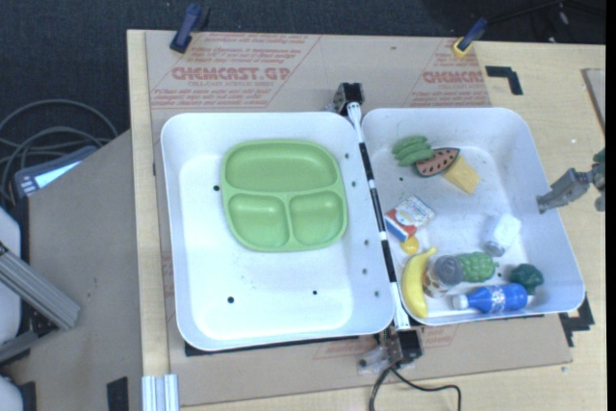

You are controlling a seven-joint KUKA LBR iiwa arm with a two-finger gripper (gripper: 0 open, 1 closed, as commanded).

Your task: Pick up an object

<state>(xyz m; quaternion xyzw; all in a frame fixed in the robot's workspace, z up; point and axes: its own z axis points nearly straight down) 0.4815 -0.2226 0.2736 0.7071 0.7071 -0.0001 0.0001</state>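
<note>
We judged the step in hand to be the approach, and that it would go best if we picked a piece standing clear of its neighbours, came down over its middle and closed across its narrow side. At centre left the left bin held the green divided plate, a wide, flat thing poorly suited to a two-finger grasp. The right bin at centre right held the small pieces: the banana against its lower left wall, the blue bottle along the bottom, the watermelon slice and yellow block near the top. The gripper sat at the right edge of the frame, over the bin's right rim, well apart from them all; we could not tell whether it was parted or closed.
</note>
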